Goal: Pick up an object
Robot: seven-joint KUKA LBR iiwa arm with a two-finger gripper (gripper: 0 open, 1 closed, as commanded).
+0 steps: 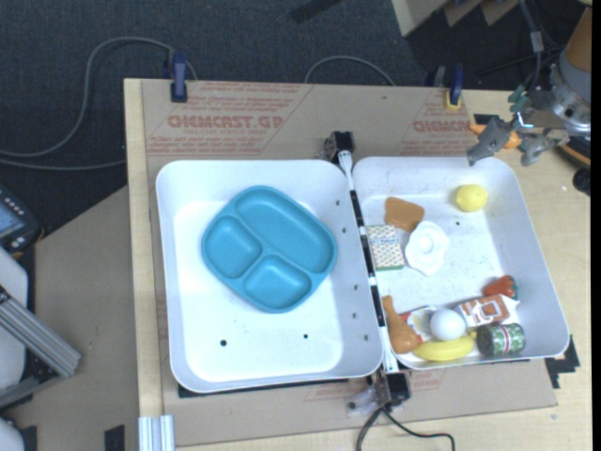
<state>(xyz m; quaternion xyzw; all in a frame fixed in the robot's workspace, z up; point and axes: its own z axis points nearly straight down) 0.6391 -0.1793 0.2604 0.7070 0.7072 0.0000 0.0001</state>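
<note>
The gripper (507, 139) hangs at the upper right, above the far right corner of the right bin (535, 216) and more over the cardboard-covered bench (282, 111) than over the bin itself. Its fingers look spread, with nothing between them — though they are small and a little blurred from here.

All the loose things lie in the right bin. A yellow ball (470, 196) sits near the far wall, closest to the gripper. Toward the middle there is an orange wedge (403, 212), a small patterned packet (383, 247) just below it against the left wall, and a white fried-egg toy (427, 248) beside the packet. Along the near end things crowd together: a white ball (447, 324) touching a banana (444, 349), an orange piece (399, 329) to their left, a small carton (481, 310), a green-labelled can (500, 338) lying on its side, and something red (502, 287) near the right wall.

The left bin (188, 327) holds a blue divided plate (269, 248), lying flat, well apart from everything else. Two blue clamps (177, 76) grip the bench's far edge.
</note>
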